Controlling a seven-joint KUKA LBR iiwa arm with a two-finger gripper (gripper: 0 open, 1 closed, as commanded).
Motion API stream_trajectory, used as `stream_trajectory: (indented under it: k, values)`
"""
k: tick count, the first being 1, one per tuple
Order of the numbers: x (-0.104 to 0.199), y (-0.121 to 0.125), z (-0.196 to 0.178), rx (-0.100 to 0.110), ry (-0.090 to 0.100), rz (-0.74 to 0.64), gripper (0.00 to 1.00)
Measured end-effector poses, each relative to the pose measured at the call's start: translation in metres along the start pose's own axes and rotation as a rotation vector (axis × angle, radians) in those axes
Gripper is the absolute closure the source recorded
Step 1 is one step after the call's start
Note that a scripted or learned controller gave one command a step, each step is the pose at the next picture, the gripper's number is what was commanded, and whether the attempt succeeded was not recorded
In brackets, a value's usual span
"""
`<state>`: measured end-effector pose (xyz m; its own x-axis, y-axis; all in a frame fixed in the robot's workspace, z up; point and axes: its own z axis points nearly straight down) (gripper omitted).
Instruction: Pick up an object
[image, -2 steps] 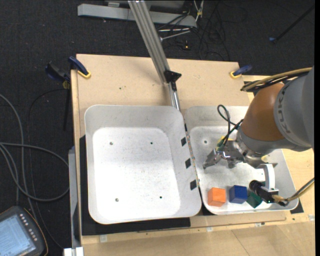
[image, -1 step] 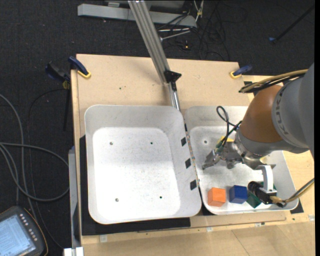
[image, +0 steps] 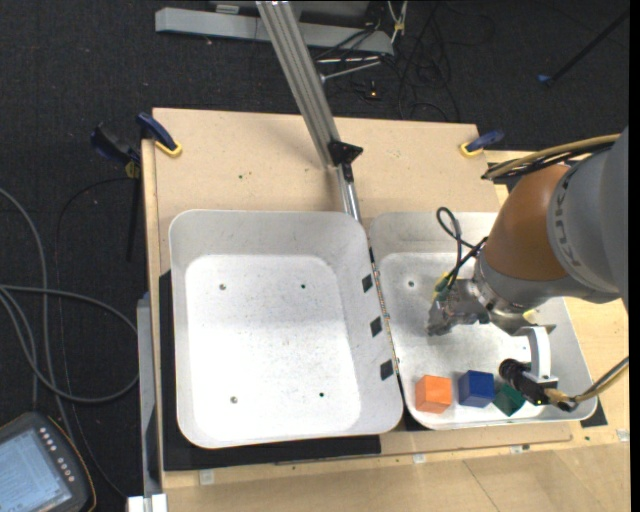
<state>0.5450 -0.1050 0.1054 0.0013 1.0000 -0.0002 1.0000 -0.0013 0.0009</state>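
Orange block (image: 433, 393), blue block (image: 477, 388) and green block (image: 509, 401) crowd the right bin's (image: 408, 262) near wall, gripper (image: 441, 318) hovers farther back, jaw state can't tell; descent risks wall contact or nudging a neighbour.

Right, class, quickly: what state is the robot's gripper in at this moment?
Gripper: cannot be told; it sits low over the right bin, above the orange block.

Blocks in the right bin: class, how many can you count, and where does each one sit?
3, along the near edge: orange block, blue block beside it, green block partly hidden. The arm may cover others.
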Motion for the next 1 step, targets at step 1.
stream_trajectory:
  k: [1]
  values:
    - [0.0024, 0.0044, -0.0629, -0.006, -0.001, -0.004, 1.00]
